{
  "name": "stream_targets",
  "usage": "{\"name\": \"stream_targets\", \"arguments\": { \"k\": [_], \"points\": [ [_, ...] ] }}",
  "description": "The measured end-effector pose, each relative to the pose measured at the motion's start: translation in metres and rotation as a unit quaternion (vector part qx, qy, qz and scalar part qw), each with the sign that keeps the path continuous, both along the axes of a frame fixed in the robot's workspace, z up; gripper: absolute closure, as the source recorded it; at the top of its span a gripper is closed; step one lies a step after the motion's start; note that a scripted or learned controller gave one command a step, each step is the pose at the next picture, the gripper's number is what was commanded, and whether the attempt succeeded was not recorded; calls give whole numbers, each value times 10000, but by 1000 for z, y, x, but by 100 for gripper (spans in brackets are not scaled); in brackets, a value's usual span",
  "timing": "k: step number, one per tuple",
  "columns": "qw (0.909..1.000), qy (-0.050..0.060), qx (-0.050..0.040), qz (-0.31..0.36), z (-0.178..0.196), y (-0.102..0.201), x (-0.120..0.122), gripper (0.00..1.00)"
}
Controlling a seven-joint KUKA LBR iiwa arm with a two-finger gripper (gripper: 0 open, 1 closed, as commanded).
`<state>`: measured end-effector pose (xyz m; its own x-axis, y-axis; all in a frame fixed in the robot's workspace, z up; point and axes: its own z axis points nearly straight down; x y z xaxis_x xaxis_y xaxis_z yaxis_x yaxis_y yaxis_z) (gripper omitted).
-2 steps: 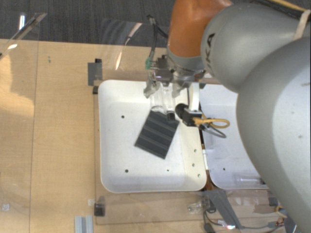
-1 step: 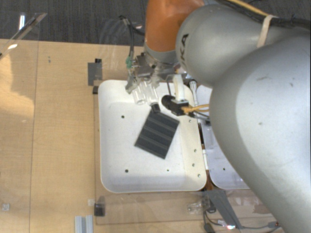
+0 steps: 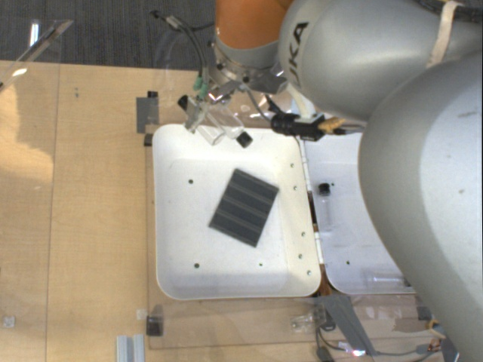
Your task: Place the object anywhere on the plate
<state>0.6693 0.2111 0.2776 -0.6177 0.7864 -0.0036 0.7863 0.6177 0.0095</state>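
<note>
Claw (image 3: 215,123), grip state impossible to tell, hovers at left bin's (image 3: 173,262) far edge; it should centre over the dark ridged plate (image 3: 244,207) before lowering

Left bin (image 3: 177,202): a dark ribbed slab (image 3: 244,207) lies flat mid-floor, with open white floor all around it. Gripper (image 3: 219,130) hangs over the far rim. The arm's bulk (image 3: 423,164) overhangs the right bin (image 3: 339,225).
</note>
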Motion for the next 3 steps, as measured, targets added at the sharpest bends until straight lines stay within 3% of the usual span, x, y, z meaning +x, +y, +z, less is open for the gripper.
{"name": "stream_targets", "arguments": {
  "k": [1,2,3],
  "points": [
    [10000,2,-2,0,0,0,0,0],
    [9696,37,7,-2448,-87,13,-21,0],
    [9352,44,49,-3540,-180,14,-106,0]
  ]
}}
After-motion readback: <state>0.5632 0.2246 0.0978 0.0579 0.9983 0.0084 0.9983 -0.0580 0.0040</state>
